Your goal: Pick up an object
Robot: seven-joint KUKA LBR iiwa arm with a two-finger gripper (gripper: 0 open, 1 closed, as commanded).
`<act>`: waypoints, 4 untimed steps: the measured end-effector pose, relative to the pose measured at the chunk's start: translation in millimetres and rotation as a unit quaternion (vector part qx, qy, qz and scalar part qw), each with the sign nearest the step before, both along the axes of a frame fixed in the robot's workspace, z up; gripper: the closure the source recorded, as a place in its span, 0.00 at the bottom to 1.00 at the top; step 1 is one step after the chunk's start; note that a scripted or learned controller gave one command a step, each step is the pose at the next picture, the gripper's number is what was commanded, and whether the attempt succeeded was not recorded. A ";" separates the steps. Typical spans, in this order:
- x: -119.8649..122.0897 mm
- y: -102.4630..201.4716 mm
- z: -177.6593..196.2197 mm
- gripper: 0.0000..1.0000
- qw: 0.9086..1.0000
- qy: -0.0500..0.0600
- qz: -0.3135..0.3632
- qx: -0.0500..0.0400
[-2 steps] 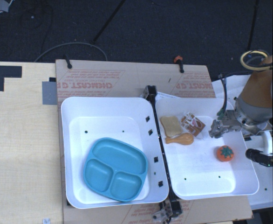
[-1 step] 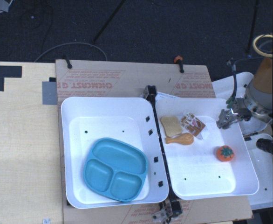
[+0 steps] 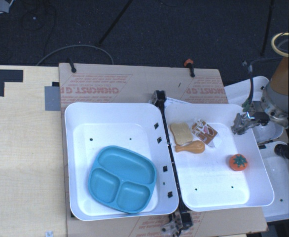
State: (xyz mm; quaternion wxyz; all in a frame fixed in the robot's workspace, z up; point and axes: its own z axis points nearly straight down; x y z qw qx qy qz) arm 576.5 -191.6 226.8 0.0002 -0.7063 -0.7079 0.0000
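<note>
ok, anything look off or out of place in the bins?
Nothing spilled or broken. The blue tray sits askew in the left bin. In the right bin, the bread slice, chicken leg and snack packet crowd together; the tomato lies apart.

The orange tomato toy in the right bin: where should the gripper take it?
Across the round body of the tomato toy, descending straight from above. It sits alone, apart from the bin wall and other toys, leaving both sides free for the gripper.
</note>
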 end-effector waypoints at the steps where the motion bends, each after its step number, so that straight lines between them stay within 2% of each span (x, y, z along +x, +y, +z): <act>1: -12.8 50.0 -9.1 1.00 1.000 0.002 0.001 0.001; 2: -20.5 94.8 -15.2 1.00 1.000 0.002 0.001 0.001; 3: -22.6 151.6 -2.9 1.00 1.000 0.001 0.001 0.001; 4: -29.3 195.8 4.3 1.00 1.000 0.002 0.000 0.001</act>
